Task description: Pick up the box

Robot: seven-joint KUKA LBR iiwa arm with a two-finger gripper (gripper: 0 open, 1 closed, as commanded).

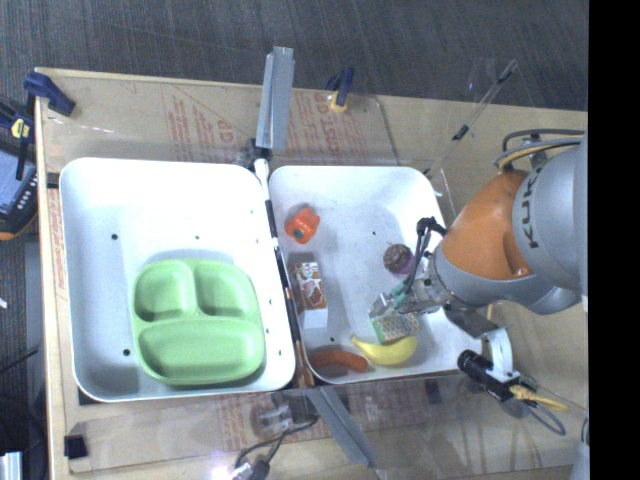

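Bench (420,128), plywood, bearing two shallow white bins side by side, seen from above at a slant. Nearest the lower edge, right bin (345,183): one sausage (338,360), reddish brown, lying along the near wall; just beside it to the right, one banana (387,349), yellow, curved, also against the near wall. Directly above the banana and touching or nearly touching it: one small box (394,323), pale with a green and patterned face, tilted; this is the item to be picked. Gripper (406,298) sits right at the box's upper right edge, on a grey arm (545,228) with an orange band that enters from the right and covers the bin's right wall; the fingers are dark and small against the box, so whether they are spread or pinching it cannot be told, and the box appears to rest on the bin floor. Left of the box, near the dividing wall: one flat packet (309,286), brown and white, lying lengthwise. Above the gripper: one small dark purple round object (398,258), possibly a fruit. Farther back, toward the bin's far left: one orange-red object (302,224). Left bin (90,198): one green compartment tray (198,320), two small sections above one long section, lying in the near right part.
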